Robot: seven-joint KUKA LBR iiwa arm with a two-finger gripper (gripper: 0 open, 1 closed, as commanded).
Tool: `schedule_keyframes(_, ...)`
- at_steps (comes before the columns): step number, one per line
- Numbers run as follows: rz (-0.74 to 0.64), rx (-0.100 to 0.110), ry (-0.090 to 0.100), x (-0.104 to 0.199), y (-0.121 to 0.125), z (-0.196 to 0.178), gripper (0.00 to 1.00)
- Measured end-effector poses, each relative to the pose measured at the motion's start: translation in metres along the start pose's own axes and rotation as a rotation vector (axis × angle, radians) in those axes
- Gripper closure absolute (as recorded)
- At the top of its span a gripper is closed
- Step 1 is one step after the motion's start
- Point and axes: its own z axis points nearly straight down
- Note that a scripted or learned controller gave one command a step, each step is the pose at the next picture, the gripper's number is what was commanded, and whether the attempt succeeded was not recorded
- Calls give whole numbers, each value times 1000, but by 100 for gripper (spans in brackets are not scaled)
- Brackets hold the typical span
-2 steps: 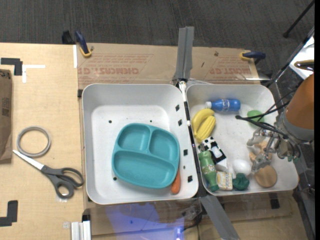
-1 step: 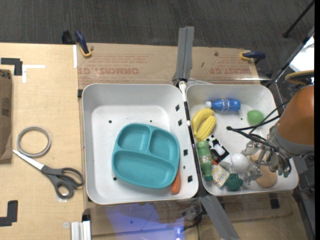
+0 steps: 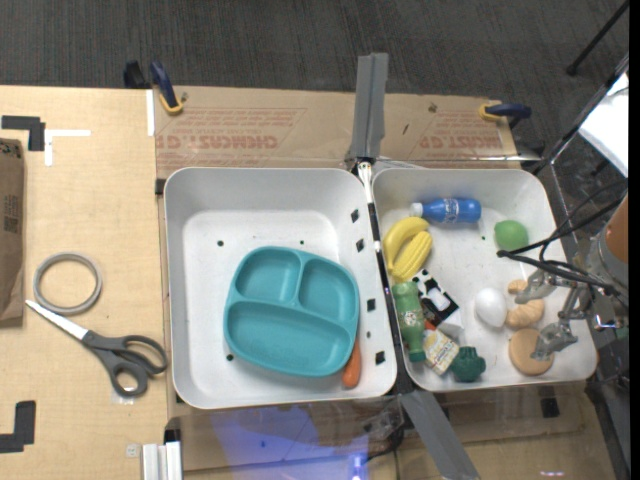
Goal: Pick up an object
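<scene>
The right bin (image 3: 540,193) holds several small items: a blue bottle (image 3: 447,210), a green ball (image 3: 511,234), a yellow banana (image 3: 408,246), a white egg (image 3: 490,306), a tan lump (image 3: 523,315) and a tan disc (image 3: 529,354). My gripper (image 3: 541,315) reaches in over the bin's right rim, low over the front right corner. Its two metal fingers (image 3: 535,288) stand apart, one behind the tan lump and one over the tan disc. The lump lies at the gap between them, not lifted.
A green bottle (image 3: 407,313), a black-and-white piece (image 3: 435,298), a small packet (image 3: 440,349) and a dark green toy (image 3: 467,366) crowd the right bin's left front. The left bin (image 3: 200,228) holds a teal divided plate (image 3: 292,310) and an orange carrot (image 3: 351,369). Scissors (image 3: 105,348) and a tape roll (image 3: 67,281) lie on the bench.
</scene>
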Motion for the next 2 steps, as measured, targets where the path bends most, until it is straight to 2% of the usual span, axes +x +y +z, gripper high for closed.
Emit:
schedule_keyframes(1, -229, -3, 3, 0, 38, 44, 0)
schedule_keyframes(2, -227, 0, -5, -28, 105, 43, 0)
